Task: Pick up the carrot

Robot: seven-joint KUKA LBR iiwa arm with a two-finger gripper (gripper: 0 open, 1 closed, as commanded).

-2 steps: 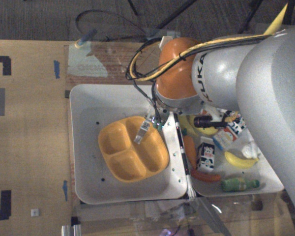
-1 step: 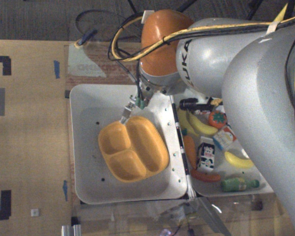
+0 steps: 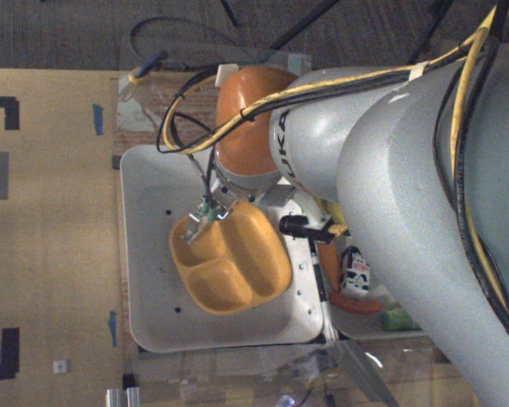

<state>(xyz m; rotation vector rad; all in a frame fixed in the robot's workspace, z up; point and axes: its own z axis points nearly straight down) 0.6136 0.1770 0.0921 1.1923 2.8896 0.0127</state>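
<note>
Carrot (image 3: 356, 305): it lies in the right bin (image 3: 369, 332), close to the bottom edge, partly under the big grey arm (image 3: 390, 168).

It looks like a long orange-red stick, likely light, stiff and a bit smooth, so a grab across its middle seems best. A small black-and-white toy (image 3: 354, 270) is just above it and a green thing (image 3: 396, 318) is just beside its end, so room is tight. The gripper (image 3: 205, 214) hangs over the top left part of the yellow tray (image 3: 233, 270) in the left bin (image 3: 136, 227), well apart from the carrot. I cannot tell if the gripper is wide or narrow.
</note>
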